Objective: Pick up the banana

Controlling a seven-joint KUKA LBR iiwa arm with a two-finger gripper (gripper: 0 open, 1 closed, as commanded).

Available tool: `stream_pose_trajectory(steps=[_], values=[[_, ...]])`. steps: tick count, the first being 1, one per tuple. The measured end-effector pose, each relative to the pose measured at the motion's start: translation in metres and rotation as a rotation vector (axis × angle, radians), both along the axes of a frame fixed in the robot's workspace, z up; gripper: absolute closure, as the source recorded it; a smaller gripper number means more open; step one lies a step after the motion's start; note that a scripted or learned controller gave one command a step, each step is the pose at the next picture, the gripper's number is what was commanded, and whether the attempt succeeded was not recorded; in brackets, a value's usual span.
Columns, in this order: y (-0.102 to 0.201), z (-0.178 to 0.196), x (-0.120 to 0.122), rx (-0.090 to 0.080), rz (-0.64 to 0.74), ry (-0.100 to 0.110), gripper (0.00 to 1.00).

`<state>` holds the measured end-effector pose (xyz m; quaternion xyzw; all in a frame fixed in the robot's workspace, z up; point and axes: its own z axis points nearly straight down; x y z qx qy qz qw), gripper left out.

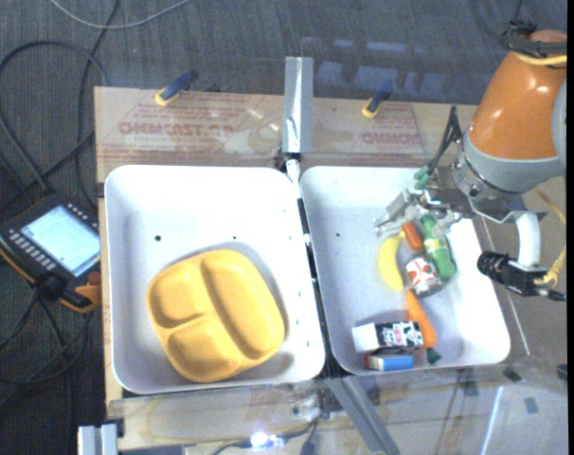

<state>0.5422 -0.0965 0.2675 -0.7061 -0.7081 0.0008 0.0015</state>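
The hand [407, 209] hovers open and empty just above the banana [390, 263], which looks light, smooth and curved, best pinched across its middle.

yellow banana [390, 263], orange carrot [420, 318], yellow tray [217, 313], white bins [126, 254]

The arm [519, 112] reaches in from the right, its orange band uppermost and the grey wrist below it angled down and to the left. The gripper [407, 214] hangs at the end of the wrist, low over the right-hand bin. Its metal fingers [393, 218] point leftward and seem slightly parted, though the view is too coarse to be sure.
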Motion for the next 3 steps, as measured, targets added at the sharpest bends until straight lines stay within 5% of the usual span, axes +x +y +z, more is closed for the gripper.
stream_pose_trajectory(steps=[1,2,3], values=[[-0.024,-0.142,0.020,0.000,-0.058,0.001,0.00],[-0.028,-0.178,0.046,-0.004,0.012,-0.010,0.00],[-0.027,-0.168,0.048,0.000,0.013,-0.014,1.00]])
